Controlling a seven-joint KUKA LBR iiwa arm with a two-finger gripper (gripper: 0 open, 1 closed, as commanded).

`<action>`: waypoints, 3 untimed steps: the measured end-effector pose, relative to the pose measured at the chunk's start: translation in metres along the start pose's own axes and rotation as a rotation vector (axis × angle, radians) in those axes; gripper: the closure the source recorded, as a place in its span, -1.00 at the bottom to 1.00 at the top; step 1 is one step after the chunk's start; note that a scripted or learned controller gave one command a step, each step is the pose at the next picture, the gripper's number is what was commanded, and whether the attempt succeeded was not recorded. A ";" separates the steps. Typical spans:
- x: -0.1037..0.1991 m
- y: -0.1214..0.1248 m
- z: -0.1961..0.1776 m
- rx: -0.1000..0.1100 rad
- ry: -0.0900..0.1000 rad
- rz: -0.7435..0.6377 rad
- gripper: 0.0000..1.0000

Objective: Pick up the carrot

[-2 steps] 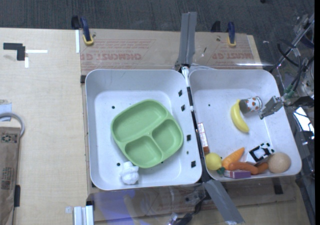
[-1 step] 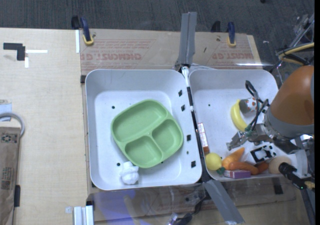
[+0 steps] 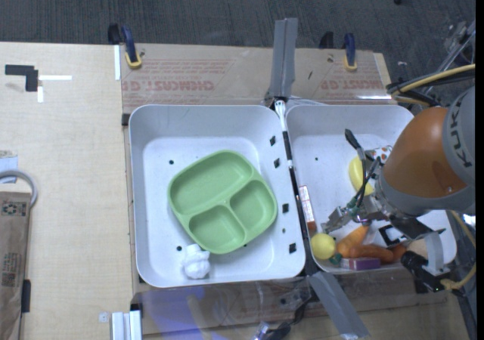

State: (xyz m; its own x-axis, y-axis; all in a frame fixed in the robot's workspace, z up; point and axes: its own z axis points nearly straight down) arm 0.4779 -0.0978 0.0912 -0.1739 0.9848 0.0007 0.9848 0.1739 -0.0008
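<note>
Dark carpet beyond a pale wooden bench (image 3: 68, 180); two shallow white bins clamped side by side on it. Left white bin (image 3: 151, 202) holds a light green three-compartment plastic tray (image 3: 222, 201), lying at a slant, and a small white crumpled lump (image 3: 196, 262) just beside the tray's near corner.

Right white bin (image 3: 325, 142) is the busy one. Grey arm with its orange band (image 3: 423, 161) reaches in from the right and covers much of the bin's right half. Orange tapered carrot (image 3: 363, 245) lies near the bin's front wall, partly under the wrist hardware, with a small round yellow lemon-like fruit (image 3: 323, 245) touching or just beside its left end. Flat purple-pink strip (image 3: 361, 263) lies along the front wall below the carrot. Second pale yellow rounded object (image 3: 358, 173) sits further back, half hidden by the arm. Red-and-white label-like strip (image 3: 304, 202) runs along the bin's left wall.

Two-finger gripper (image 3: 344, 217) sits low over the front of the right bin, near the carrot's upper side. The metal parts there are thin and tangled against cables; how far the jaws stand apart cannot be read.

Progress, as judged: arm is positioned over the correct bin, close to the target. Carrot appears to rest on the bin floor, not lifted. Grasp not confirmed; closing and lifting seemingly remain. Crowding by the lemon and strip could spoil the pick.
</note>
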 end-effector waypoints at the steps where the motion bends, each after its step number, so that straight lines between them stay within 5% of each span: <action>1: -0.001 0.001 -0.009 -0.001 -0.001 0.003 1.00; 2: 0.059 0.010 -0.100 0.001 -0.001 0.136 1.00; 3: 0.059 0.010 -0.100 0.001 -0.001 0.136 -1.00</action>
State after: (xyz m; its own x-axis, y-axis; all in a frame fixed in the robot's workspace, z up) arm 0.4780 -0.0383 0.1908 -0.0389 0.9992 -0.0009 0.9992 0.0389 -0.0020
